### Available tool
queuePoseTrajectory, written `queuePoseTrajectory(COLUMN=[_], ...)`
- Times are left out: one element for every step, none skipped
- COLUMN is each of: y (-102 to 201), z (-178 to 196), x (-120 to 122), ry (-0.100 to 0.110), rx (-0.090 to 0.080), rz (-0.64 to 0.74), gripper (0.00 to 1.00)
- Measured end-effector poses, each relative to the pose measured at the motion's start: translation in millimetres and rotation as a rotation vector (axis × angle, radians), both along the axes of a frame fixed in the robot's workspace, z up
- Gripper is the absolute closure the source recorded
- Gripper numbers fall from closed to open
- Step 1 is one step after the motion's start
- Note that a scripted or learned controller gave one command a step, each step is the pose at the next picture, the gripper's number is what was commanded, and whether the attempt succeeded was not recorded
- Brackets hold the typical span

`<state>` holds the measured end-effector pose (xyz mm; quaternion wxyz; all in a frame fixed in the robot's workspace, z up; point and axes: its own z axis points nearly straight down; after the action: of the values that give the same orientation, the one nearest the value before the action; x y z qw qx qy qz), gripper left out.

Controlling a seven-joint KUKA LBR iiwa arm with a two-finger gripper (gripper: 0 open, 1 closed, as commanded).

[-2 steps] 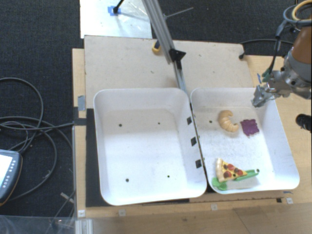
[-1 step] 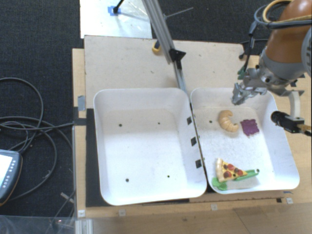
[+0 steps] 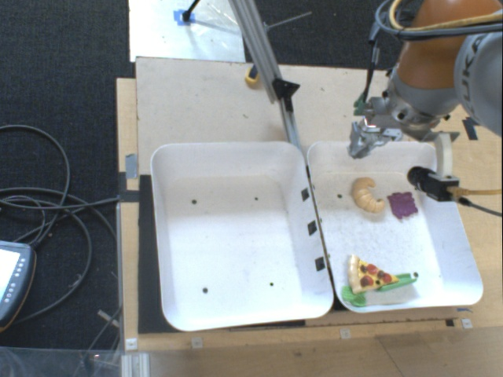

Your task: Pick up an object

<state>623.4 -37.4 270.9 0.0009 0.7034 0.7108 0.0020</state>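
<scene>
The right bin (image 3: 452, 246) holds three toy items. A tan croissant (image 3: 368, 194) lies near its middle, and a small purple piece (image 3: 402, 205) sits just right of it. At the front edge a pizza slice (image 3: 369, 274) rests on a green pea pod (image 3: 385, 286). My gripper (image 3: 363, 142) hangs over the bin's back rim, above and behind the croissant, with nothing seen between its fingers.
The left bin (image 3: 169, 210) lies beside the right one, split from it by a shared rim with black clips (image 3: 312, 228). A grey slanted pole (image 3: 263, 49) rises behind the bins. Cables and a tablet (image 3: 12, 277) lie on the floor at left.
</scene>
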Motion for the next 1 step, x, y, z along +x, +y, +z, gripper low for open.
queuePoseTrajectory(y=[46.6], z=[-15.4], x=[21.9], ry=[0.001], rx=[0.000], rz=[0.000], gripper=[1.00])
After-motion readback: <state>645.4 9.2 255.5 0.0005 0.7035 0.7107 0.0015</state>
